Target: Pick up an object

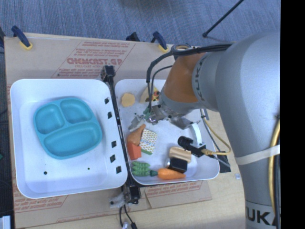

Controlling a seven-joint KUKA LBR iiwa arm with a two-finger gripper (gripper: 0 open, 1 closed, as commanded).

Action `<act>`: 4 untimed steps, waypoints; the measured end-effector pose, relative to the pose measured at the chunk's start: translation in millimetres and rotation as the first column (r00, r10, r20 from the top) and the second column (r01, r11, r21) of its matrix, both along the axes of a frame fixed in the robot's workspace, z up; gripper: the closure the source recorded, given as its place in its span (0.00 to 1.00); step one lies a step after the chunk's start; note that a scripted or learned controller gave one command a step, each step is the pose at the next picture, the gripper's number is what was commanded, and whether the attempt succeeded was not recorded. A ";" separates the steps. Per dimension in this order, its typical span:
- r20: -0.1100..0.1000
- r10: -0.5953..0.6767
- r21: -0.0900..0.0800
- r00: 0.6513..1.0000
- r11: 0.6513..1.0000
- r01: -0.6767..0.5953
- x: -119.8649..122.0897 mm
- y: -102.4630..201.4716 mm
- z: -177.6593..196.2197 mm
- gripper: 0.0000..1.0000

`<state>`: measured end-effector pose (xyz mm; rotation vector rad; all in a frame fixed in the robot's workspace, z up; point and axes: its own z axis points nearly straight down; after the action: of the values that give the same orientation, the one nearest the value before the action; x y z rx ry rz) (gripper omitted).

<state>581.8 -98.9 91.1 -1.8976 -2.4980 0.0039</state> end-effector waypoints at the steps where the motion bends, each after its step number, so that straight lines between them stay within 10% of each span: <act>1: -0.001 0.004 0.000 1.000 1.000 -0.004 0.5 0.3 10.1 1.00; 2: -0.001 0.005 -0.001 1.000 1.000 -0.005 0.4 0.3 10.1 0.00; 3: 0.001 0.075 0.001 0.997 0.997 -0.075 -60.6 2.3 0.0 0.00; 4: 0.000 0.080 0.000 0.997 0.997 -0.080 -60.0 2.2 10.2 1.00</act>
<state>521.8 -96.7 101.3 -1.7967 -2.5720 0.0038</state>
